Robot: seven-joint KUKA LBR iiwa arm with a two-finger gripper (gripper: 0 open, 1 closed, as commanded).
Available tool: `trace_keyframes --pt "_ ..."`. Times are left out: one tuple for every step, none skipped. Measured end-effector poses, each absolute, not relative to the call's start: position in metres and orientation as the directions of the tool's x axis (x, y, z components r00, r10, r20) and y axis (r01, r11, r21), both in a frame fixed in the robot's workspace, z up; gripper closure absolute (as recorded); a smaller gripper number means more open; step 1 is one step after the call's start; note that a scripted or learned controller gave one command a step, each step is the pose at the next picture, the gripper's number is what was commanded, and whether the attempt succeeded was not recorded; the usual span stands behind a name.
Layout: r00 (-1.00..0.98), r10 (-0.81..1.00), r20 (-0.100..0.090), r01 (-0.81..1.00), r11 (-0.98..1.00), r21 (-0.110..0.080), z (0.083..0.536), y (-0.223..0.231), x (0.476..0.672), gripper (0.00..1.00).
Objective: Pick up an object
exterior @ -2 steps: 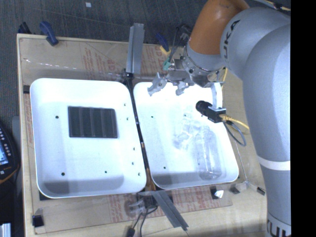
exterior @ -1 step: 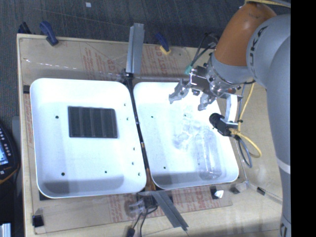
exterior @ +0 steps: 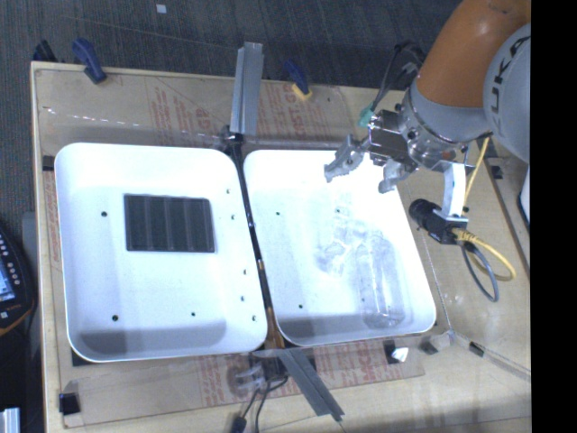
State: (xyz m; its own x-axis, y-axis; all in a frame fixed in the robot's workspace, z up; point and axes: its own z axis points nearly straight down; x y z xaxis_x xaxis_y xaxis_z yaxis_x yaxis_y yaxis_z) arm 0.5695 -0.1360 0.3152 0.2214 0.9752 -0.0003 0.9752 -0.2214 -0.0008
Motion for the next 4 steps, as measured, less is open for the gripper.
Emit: trace_keyframes --pt "0.423 0.906 -0.002 0.906 -0.423 -0.006 0.277 -0.165 0.502 0.00" --pt "0.232 0.973 0.001 0.973 -0.232 -0.003 0.284 -0.196 0.477 0.00" --pt "0.219 0.976 0.000 0.976 -0.219 -0.006 0.158 -0.193 0.479 0.00" --pt "0.468 0.884 0.000 0.884 -0.468 -0.002 0.292 -0.153 0.554 0.00"
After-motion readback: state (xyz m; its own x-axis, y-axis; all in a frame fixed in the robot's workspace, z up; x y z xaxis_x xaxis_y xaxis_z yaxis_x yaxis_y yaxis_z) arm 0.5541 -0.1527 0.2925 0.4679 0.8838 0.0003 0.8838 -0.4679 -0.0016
